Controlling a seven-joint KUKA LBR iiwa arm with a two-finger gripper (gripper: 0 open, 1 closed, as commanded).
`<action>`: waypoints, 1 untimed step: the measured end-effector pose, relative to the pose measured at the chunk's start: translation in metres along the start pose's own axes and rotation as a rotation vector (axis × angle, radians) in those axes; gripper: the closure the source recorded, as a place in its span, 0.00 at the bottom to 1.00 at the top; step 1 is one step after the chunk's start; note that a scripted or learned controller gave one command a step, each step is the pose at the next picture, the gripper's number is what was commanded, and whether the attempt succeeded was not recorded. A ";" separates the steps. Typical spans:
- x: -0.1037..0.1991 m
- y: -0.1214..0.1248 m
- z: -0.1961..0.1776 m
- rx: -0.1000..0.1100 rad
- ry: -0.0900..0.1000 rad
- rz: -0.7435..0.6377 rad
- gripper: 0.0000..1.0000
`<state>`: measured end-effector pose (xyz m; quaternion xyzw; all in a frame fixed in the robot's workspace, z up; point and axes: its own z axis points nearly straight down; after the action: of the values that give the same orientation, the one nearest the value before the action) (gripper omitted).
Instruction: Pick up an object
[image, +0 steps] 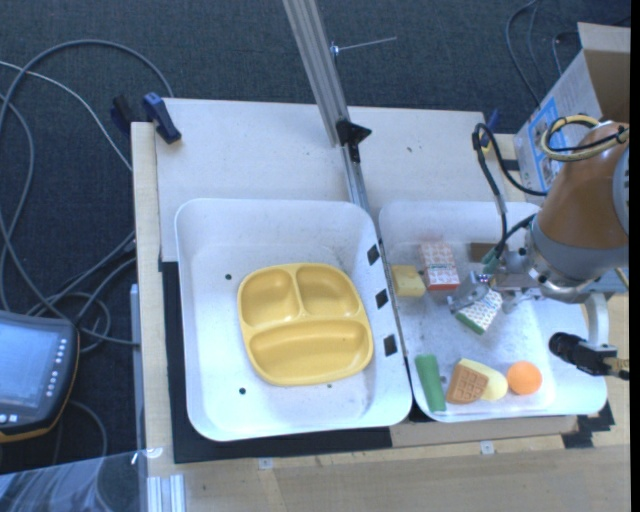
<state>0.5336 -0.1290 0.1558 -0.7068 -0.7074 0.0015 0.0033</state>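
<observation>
Objects I count in the right bin (590, 405): six, namely one sponge (408, 281), carton (438, 265), packet (480, 312), green stick (429, 382), waffle (466, 383) and orange (524, 378); left bin (200, 300): one yellow tray (303, 323); gripper (478, 297) over the packet, finger opening indeterminate.

Fixed overhead camera, slanted over bins (200, 240)
</observation>
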 end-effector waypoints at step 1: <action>0.000 0.002 -0.014 -0.008 -0.001 0.000 1.00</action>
<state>0.5355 -0.1291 0.1696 -0.7069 -0.7073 -0.0011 0.0000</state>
